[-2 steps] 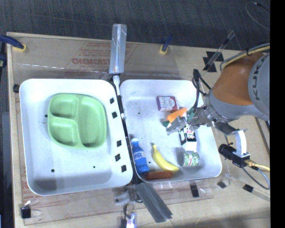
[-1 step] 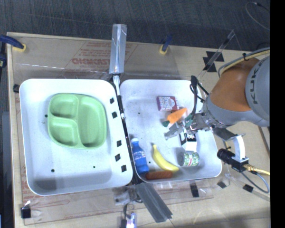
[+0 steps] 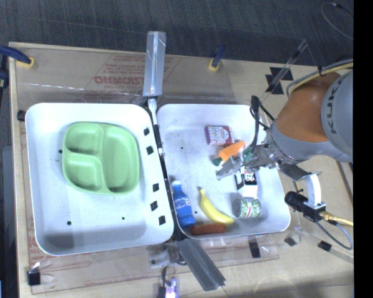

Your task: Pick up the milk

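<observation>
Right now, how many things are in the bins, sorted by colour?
Green: 2, the divided plate and the can
Red: 2, the packet and the sausage
Orange: 1, the carrot
Yellow: 1, the banana
Blue: 1, the bottle
White: 1, the small carton
Total: 8

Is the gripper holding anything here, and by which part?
Cannot be told: the gripper is low in the right bin beside the carrot, its tips blurred.

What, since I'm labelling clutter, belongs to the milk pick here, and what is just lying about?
Job: milk; gripper.
Lying about: carrot; red packet; can; banana; blue bottle; sausage; green plate.
</observation>
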Robot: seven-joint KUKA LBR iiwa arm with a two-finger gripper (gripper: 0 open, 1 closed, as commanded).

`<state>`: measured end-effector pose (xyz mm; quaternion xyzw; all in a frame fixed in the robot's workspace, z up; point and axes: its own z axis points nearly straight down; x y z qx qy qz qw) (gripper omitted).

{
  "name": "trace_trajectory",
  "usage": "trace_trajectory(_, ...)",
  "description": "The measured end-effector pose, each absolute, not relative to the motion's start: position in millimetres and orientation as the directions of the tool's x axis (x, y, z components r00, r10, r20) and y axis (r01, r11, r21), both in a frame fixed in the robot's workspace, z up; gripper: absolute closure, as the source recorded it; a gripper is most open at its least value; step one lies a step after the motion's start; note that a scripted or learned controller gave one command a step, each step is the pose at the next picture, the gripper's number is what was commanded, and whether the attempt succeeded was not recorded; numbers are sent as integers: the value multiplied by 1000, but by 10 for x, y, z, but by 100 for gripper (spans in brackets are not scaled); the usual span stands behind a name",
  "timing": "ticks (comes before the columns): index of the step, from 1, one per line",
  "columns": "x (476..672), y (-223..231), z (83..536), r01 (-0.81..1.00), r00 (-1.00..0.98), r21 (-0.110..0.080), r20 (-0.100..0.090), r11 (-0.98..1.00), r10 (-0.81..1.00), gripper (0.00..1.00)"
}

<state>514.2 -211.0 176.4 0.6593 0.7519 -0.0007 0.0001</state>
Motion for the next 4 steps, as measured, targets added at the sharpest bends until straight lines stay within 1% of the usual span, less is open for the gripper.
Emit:
trace_trajectory(1, 5113, -2093, 1734, 977, -215, -2, 2, 215, 977, 0)
trace_trajectory(2, 5115, -2091, 1556, 968, -249, -3, 3, 249, 968, 0)
trace_trajectory(3, 5115, -2092, 1556, 968, -249, -3, 3, 249, 968, 0)
trace_trajectory(4, 5180, -2102, 1079, 1000, 14, 3, 0, -14, 1000, 0)
